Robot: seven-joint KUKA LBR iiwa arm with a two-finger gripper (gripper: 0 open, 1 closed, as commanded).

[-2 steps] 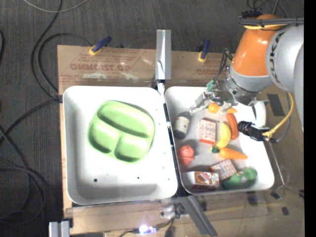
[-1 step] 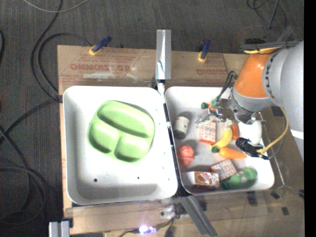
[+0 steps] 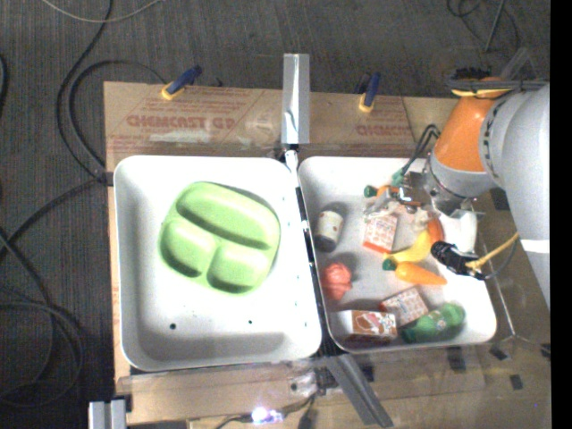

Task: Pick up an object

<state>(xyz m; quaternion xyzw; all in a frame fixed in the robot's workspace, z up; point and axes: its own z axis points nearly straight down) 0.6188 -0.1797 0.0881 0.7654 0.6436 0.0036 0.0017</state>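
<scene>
The right bin (image 3: 313, 195) holds several small objects. Among them are a small can (image 3: 328, 226), a red and white carton (image 3: 380, 232), a pink ball (image 3: 336, 278), a yellow piece (image 3: 413, 247), an orange carrot (image 3: 420, 273), two printed boxes (image 3: 371, 324) (image 3: 407, 304) and a green vegetable (image 3: 435, 322). My gripper (image 3: 404, 191) hangs low over the bin's far right part, just above the carton and beside a small green and orange item (image 3: 375, 189). The wrist with the orange band (image 3: 465, 137) hides the bin's far right corner.
The left bin (image 3: 134, 329) contains a large green moulded piece (image 3: 219, 237) lying near its middle. A metal post (image 3: 295, 105) stands at the back between the two bins. Clamps (image 3: 181, 80) (image 3: 368, 91) sit on the board's far edge.
</scene>
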